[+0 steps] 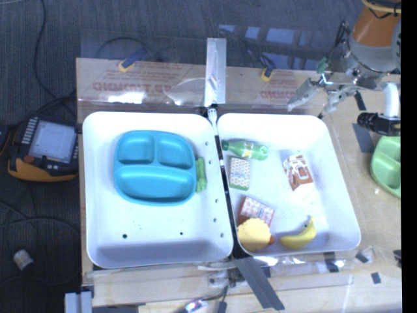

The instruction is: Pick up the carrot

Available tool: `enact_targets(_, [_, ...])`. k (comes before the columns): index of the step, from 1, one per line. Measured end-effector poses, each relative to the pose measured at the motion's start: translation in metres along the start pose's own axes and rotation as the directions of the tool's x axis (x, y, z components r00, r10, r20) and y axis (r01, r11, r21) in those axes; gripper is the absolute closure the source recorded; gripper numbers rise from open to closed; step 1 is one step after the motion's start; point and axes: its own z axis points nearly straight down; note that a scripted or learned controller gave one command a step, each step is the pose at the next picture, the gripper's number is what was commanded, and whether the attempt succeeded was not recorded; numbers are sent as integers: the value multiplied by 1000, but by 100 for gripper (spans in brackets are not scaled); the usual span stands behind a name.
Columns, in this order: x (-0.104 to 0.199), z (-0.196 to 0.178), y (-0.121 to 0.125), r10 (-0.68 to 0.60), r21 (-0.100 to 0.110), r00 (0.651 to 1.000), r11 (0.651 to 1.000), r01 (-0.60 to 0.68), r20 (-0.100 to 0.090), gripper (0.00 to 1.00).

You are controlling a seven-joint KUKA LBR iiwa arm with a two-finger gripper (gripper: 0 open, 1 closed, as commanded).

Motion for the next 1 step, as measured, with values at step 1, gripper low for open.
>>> enact_targets(1, [-15,129,-19,256,2,967,967,-256,0,0])
